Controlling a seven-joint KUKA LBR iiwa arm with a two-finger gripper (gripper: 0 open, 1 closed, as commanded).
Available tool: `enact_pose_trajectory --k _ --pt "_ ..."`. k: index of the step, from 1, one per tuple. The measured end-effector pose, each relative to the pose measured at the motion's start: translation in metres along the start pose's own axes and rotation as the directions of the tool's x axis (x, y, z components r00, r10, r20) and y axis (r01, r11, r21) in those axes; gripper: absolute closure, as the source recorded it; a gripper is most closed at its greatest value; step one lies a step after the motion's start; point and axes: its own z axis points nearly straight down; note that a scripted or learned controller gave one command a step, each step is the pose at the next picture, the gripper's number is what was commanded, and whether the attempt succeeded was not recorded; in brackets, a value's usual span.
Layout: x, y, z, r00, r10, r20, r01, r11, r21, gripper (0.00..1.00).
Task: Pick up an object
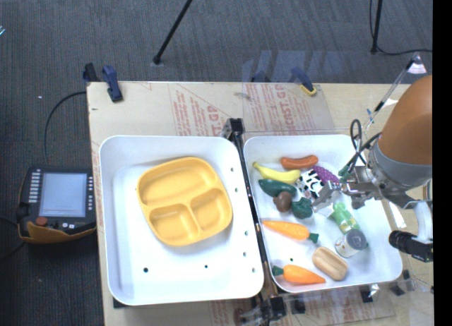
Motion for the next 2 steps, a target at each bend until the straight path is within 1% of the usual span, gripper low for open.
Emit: enact_pose_trajectory --k 1,2 --pt "0.001 0.076 0.101 0.999 0.046 0.010 -0.045 0.998 -0.037 0.00" --pt "-0.003 0.076 0.091 0.998 0.054 0.013 -0.053 0.998 -0.038 1.00"
